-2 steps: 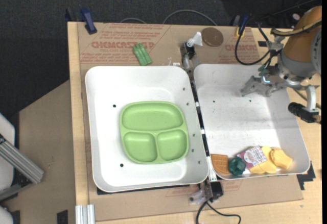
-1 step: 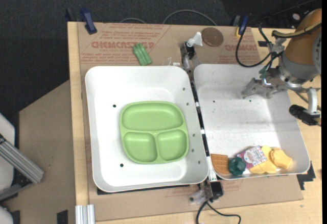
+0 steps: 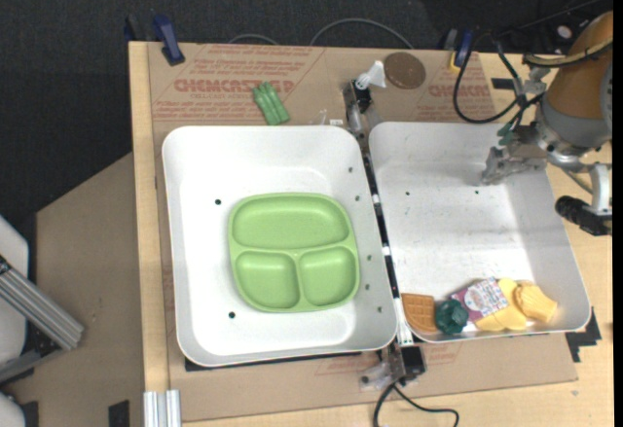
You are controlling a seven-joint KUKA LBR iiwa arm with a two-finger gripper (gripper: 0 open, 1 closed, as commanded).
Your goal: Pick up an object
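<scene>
Gripper [image 3: 498,162] hovers at the right white bin's [image 3: 458,221] far edge; I cannot tell its grip. It should travel to the near-right toy pile [image 3: 492,306] before descending.

Matt plastic tray [image 3: 292,252] (smooth, green)

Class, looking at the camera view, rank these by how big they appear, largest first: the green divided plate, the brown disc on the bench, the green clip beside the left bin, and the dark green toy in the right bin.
1. Green divided plate
2. Brown disc
3. Green clip and dark green toy: too alike to rank.
</scene>
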